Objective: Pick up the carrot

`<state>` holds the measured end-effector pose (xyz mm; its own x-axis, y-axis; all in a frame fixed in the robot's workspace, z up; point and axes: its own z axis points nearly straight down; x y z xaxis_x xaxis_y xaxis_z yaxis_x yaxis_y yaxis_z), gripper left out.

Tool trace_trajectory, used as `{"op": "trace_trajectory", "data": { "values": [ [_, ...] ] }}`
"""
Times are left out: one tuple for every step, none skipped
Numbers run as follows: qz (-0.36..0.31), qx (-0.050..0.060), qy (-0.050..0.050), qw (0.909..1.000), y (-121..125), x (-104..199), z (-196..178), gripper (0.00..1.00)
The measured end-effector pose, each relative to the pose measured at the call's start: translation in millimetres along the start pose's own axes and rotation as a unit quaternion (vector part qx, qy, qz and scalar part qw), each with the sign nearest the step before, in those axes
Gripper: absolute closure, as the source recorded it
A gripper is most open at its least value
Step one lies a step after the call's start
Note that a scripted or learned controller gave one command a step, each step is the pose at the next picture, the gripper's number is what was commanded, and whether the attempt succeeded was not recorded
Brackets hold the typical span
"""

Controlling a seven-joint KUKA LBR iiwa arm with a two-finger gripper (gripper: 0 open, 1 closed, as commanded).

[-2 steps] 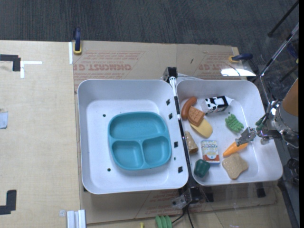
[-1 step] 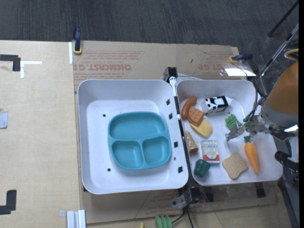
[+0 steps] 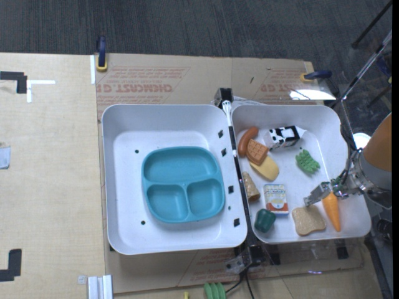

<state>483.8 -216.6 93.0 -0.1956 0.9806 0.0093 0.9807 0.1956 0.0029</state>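
Smooth matt plastic carrot (image 3: pixel 332 212), glossy teal plastic plate (image 3: pixel 183 184), matt white plastic bins (image 3: pixel 118 185).

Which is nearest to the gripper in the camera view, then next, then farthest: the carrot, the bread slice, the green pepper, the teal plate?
From the gripper, at the right bin's right side:
1. Carrot, right beside it, just below.
2. Bread slice, lower left of it.
3. Green pepper, at the right bin's lower left.
4. Teal plate, in the left bin.

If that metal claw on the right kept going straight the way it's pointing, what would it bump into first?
Most likely the slice of bread. The gripper points left and slightly down in the picture, beside the carrot, and the bread lies just beyond its tip. Height is hard to judge, so it might pass over.
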Motion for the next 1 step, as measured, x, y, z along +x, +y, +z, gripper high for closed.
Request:
{"op": "trace_trajectory", "data": {
  "values": [
    [0.003,-0.001,-0.003,1.0,1.2,-1.9,-8.8,1.0]
  ]
}}
